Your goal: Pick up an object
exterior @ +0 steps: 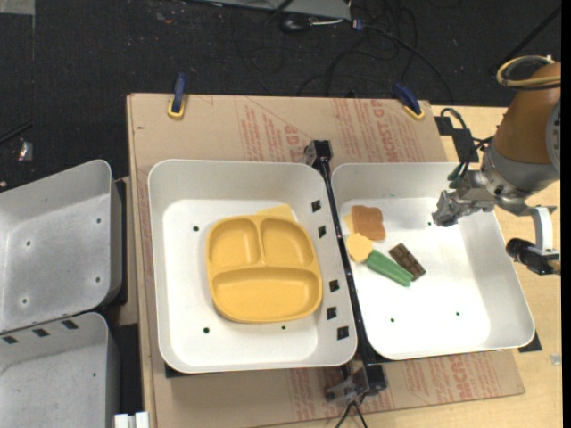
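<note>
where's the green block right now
In the camera view, the green block lies in the right bin, near its left wall, between the yellow piece and brown bar.

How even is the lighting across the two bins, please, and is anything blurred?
Camera view: soft, even light, with no harsh glare on the right shallow white bin; the yellow divided plastic tray is sharp; the hand on the grey arm looks slightly soft.
</note>
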`<control>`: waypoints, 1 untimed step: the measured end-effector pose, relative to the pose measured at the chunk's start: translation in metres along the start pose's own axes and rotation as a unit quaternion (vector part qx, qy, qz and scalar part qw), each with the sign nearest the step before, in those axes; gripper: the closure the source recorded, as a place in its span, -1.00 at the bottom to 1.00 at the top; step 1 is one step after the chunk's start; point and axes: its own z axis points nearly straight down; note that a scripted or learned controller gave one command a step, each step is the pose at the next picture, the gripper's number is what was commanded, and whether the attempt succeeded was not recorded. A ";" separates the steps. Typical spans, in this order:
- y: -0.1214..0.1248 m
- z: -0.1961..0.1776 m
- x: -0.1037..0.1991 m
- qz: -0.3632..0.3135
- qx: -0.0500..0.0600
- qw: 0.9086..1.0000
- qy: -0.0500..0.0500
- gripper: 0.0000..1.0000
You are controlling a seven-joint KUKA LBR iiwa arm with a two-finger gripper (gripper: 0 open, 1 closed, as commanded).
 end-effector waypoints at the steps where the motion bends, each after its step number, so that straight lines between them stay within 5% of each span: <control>1: 0.008 -0.061 -0.003 -0.001 -0.002 1.000 0.000 1.00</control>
